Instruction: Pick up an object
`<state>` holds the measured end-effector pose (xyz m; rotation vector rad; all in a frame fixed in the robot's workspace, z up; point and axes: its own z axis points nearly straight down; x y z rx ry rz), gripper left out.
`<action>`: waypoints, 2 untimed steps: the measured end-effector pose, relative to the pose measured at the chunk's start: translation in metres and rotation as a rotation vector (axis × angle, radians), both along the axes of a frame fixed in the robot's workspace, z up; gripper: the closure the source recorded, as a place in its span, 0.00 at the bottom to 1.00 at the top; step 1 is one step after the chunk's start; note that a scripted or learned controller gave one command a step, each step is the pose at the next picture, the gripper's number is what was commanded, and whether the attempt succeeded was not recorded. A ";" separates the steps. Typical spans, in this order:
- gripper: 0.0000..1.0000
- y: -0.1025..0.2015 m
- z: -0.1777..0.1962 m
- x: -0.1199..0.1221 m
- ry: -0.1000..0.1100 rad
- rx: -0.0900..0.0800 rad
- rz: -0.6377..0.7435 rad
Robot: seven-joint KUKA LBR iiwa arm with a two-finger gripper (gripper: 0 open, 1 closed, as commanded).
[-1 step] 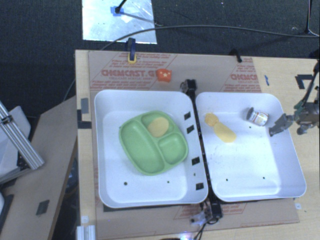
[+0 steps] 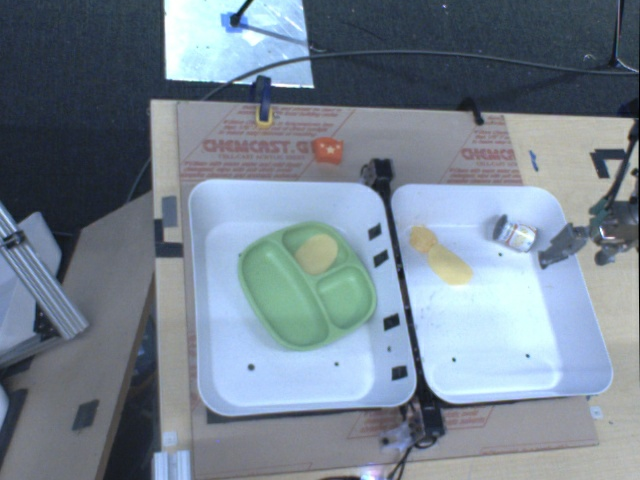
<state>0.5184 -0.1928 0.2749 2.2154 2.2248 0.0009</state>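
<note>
"CHEMCAST" on the backing board (image 2: 270, 146)

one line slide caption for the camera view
Gripper at right bin's edge near small jar; green divided plate in left bin.

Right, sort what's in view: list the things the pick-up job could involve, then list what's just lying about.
Job in hand:
- tool, at the right bin's right edge
- small jar, right bin
- yellow squash-shaped piece, right bin
- pale yellow round piece, in a green tray compartment

Lying about:
- green divided tray, left bin
- orange block, on the board behind the bins
</note>
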 end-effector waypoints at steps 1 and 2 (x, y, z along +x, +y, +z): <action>0.00 0.004 -0.060 0.006 0.004 0.002 -0.002; 0.00 0.006 -0.104 0.011 0.003 0.001 -0.003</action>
